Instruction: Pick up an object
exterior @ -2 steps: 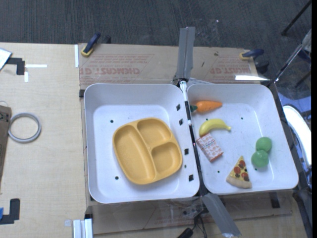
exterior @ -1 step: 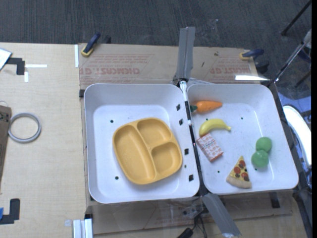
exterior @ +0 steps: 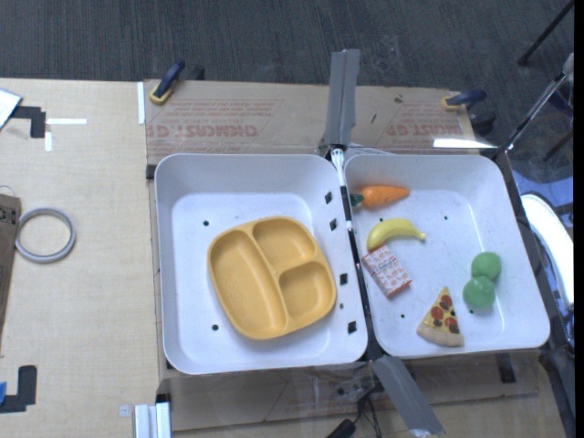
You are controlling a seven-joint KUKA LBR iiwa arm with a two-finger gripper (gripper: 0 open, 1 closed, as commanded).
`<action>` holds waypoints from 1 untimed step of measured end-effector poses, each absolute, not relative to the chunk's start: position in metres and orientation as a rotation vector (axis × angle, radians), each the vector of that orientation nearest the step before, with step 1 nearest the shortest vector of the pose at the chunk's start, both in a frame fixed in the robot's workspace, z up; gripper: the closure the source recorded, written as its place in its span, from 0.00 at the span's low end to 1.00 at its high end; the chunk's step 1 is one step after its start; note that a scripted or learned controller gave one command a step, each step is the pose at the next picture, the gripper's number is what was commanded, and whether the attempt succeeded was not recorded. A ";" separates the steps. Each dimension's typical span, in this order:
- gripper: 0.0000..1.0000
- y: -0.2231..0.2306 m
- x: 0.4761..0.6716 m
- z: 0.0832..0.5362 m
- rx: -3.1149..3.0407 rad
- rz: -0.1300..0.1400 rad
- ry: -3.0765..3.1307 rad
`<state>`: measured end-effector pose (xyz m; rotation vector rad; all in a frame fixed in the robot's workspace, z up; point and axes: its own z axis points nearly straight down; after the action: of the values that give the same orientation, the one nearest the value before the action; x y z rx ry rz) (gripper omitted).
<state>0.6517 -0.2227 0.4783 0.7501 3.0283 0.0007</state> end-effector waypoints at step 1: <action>1.00 -0.223 0.653 0.487 0.749 0.001 3.025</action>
<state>0.6530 -0.2230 0.4871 0.7494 3.0246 0.0013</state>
